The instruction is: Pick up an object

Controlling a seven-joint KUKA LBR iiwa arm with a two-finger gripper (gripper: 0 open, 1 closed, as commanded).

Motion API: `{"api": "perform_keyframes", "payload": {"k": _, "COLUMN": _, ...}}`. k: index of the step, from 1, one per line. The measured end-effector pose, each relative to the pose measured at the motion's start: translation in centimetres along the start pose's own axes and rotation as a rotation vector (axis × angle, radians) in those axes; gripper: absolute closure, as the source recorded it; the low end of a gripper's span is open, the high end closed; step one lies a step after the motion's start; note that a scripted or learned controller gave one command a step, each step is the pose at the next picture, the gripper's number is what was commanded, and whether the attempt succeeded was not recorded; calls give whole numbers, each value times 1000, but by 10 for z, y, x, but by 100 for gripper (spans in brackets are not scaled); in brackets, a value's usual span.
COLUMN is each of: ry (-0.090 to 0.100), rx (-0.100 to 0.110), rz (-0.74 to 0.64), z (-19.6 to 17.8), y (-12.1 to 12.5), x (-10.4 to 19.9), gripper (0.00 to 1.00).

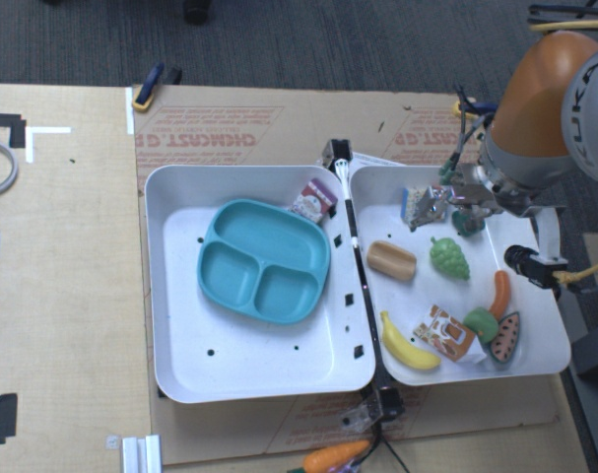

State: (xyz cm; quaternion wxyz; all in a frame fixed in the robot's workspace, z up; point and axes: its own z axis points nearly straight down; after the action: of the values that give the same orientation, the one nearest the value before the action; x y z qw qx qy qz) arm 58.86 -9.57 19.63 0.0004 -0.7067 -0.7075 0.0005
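Observation:
My gripper (pixel 429 207) hangs low over the far end of the right bin (pixel 550 348), reaching in from the right under the orange band of the arm (pixel 540 97). A small blue item (pixel 406 203) lies just left of it and a dark teal piece (pixel 466 223) just to its right. In front of it lie a brown bread roll (pixel 391 260) and a green bunch of grapes (pixel 450 258). Further forward are a carrot (pixel 500 293), a banana (pixel 405 347), an orange snack packet (pixel 444 332) and a watermelon slice (pixel 505 337).
The left bin (pixel 170 304) holds a teal divided plate (pixel 264 261) and a small wrapped packet (pixel 313 201) at its far right corner. A black clip (pixel 337 152) sits at the bins' shared far edge. An orange-handled tool (pixel 338 454) lies before the bins.

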Motion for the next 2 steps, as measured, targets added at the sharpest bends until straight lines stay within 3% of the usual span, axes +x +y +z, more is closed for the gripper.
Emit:
{"api": "perform_keyframes", "payload": {"k": 1, "ry": 0, "rx": 0, "rz": -35, "z": 95, "y": -66, "x": 2, "gripper": 0}}
{"api": "perform_keyframes", "payload": {"k": 2, "ry": 0, "rx": -1, "rz": -424, "z": 104, "y": -111, "x": -34, "gripper": 0}}
